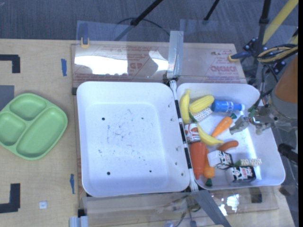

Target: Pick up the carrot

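One carrot (222, 125), two bananas (184, 106).

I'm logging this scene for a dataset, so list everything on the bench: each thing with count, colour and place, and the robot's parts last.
bins: 2, white, side by side mid-bench
carrot: 1, orange, middle of the right bin
bananas: 2, yellow, right bin along its left wall
corn: 1, yellow, right bin near the top
bottle: 1, blue, right bin, top
sausage: 1, red-brown, below the carrot
large orange-red vegetable: 1, right bin, lower left
small cartons: 2, black and white, right bin bottom
divided plate: 1, green, on the bench at far left
arm: 1, orange-banded, at the right edge
tool: 1, grey, over the right bin's right side
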